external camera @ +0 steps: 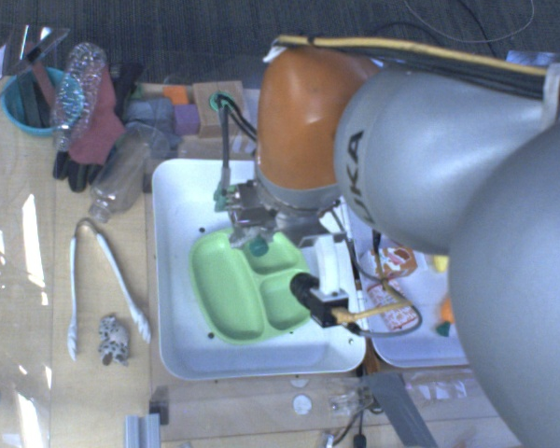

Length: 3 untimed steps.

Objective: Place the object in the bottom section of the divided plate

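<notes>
Two white bins [171, 278] lie side by side, the left holding the green divided plate [220, 289], over whose upper right section hangs the gripper [250, 224], its state unreadable, touching a small teal object [259, 246], probably light and stiff, best pinched across its middle.

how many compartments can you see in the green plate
3: a long one on the divided plate's left, and two smaller ones on its right, upper and lower. The arm may hide more.

Only readable text: dark letters "UKA", the visible part of the maker's name, running vertically on the grey arm [420, 147] casing just below the orange band [303, 119]. Packaging print in the right bin [448, 353] is too blurred to read.
</notes>
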{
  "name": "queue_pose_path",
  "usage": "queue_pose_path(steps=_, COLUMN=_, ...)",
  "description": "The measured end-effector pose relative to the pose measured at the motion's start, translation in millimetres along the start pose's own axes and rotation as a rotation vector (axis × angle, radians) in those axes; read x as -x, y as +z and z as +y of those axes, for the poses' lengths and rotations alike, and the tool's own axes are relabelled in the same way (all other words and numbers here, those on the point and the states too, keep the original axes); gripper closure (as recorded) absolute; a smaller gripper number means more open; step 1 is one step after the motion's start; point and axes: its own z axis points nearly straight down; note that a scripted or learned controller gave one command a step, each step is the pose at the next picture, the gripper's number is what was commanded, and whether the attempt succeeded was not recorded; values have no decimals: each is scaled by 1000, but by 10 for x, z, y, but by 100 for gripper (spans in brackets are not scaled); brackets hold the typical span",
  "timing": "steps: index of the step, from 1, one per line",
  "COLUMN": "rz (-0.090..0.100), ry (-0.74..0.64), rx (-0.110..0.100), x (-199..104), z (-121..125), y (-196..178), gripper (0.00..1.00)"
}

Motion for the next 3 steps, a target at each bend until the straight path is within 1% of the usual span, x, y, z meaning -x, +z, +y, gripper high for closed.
queue_pose_path(steps=1, rz=0, ry=247, rx=0, x=158, z=341, y=45, gripper=100)
queue_pose_path(steps=2, rz=-1, ry=213, rx=-4, x=-200, z=216, y=598, gripper=100)
queue_pose_path(steps=3, rz=-1, ry=213, rx=-3, x=-199, z=217, y=596, gripper=0)
